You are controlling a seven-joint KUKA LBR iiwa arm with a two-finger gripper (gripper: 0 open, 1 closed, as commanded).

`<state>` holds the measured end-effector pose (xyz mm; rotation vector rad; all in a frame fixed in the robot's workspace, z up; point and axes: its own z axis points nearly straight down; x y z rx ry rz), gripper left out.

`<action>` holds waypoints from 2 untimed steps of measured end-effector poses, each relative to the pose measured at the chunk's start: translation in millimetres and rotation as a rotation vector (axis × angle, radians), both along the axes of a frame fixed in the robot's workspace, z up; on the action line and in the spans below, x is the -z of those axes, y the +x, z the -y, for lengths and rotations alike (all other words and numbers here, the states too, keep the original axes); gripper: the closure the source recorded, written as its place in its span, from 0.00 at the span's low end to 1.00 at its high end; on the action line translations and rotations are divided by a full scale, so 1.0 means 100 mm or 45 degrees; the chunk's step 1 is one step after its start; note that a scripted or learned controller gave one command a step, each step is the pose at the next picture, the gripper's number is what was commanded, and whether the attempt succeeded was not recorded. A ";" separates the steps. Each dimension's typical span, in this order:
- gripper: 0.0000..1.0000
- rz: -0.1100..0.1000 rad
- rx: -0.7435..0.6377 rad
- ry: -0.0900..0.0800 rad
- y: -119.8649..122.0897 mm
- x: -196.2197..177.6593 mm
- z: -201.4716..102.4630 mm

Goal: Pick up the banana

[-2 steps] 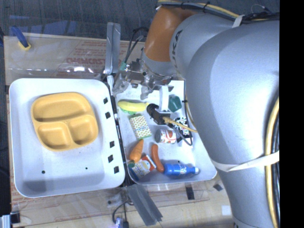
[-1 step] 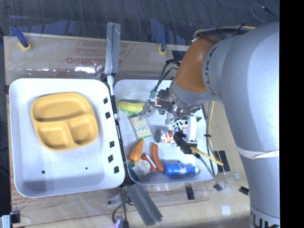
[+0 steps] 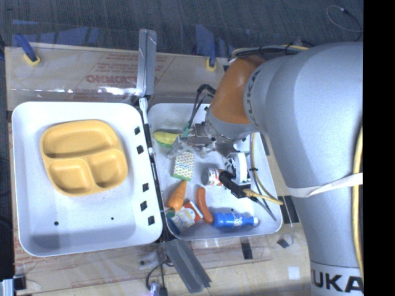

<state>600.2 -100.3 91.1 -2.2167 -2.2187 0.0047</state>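
The banana, yellow with a greenish end, lies at the upper left of the right bin, close to the divider between the bins. My gripper is low over the same bin, just right of the banana and roughly level with it. The orange-banded wrist and the grey arm rise behind the gripper and hide the bin's upper right part. I cannot see anything held in the gripper.
Below the gripper lie a green-and-white packet, a small can, a carrot, a sausage, a blue bottle and a colourful packet. The left bin holds a yellow compartment tray.
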 end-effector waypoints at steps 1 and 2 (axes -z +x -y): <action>1.00 -0.001 -0.004 0.000 0.00 -0.10 0.00; 1.00 0.004 0.454 -0.003 0.31 -1.01 -0.52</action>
